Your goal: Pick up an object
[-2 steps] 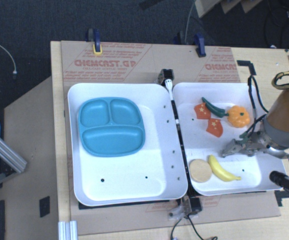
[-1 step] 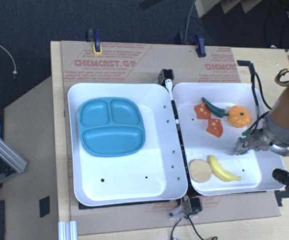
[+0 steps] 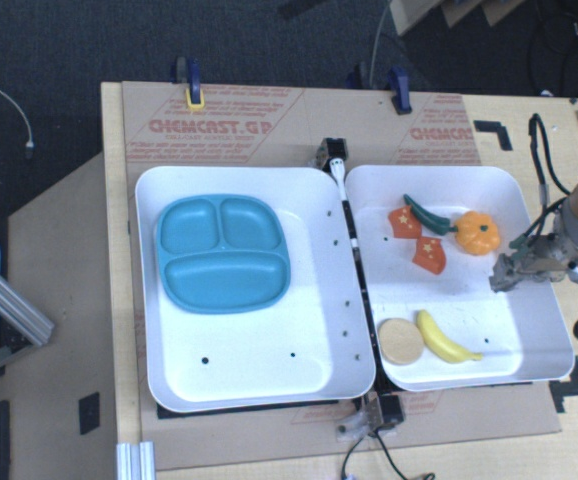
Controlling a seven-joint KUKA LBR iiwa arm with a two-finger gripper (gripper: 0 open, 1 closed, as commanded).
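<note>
Thing to pick: the banana (image 3: 445, 338) looks like the easiest one. It lies near the front of the right bin (image 3: 529, 353), just beside a round cookie (image 3: 401, 341).
How it will handle: I think it is a toy, so it is likely light and hard, with a smooth skin that could slip.
Where to hold it: across the fat middle, where it is thickest and the sides are nearly even.
Which way it points: its long side runs from the back left to the front right. The thin stem end points to the front right, and the curve bends a little.
Other things: a small orange pumpkin (image 3: 477, 233), a green bean (image 3: 428, 215) and two red pieces (image 3: 417, 238) lie farther back in the same bin.
Gripper: the gripper (image 3: 514, 268) hangs over the right side of this bin, near the pumpkin and apart from the banana.
Fingers: they look dark and small here. I cannot tell how wide they are, and I see nothing in them.
Left bin: the left bin (image 3: 169, 363) has a blue plate (image 3: 225, 253) with three parts.
Table: both bins sit on the brown table (image 3: 129, 128).
</note>
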